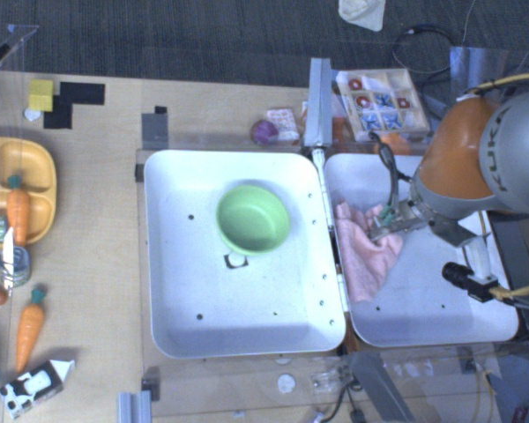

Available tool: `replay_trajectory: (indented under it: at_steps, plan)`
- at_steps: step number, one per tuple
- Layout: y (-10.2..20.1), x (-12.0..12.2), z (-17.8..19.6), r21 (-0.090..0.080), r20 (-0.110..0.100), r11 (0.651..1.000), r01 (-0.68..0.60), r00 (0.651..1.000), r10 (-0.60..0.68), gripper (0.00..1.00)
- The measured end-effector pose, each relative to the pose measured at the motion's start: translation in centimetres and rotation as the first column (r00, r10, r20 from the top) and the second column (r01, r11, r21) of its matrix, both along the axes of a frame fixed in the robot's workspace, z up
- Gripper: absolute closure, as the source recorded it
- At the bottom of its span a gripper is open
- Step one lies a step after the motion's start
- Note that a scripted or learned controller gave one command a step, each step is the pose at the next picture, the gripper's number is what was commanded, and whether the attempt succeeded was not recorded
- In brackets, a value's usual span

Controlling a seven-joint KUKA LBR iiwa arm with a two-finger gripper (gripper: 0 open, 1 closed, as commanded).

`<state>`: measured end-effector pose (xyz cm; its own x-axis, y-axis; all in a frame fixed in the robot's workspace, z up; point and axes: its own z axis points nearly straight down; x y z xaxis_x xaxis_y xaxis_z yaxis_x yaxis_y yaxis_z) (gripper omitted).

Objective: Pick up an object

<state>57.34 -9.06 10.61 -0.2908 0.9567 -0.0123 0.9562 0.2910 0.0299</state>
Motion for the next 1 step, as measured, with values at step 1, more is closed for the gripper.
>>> replay_trajectory:
  at_steps: [1]
  plan:
    - [-1.06, 8.23, 10.32, 0.002, -0.02, 0.999, 0.046, 0.999, -0.046, 1.0]
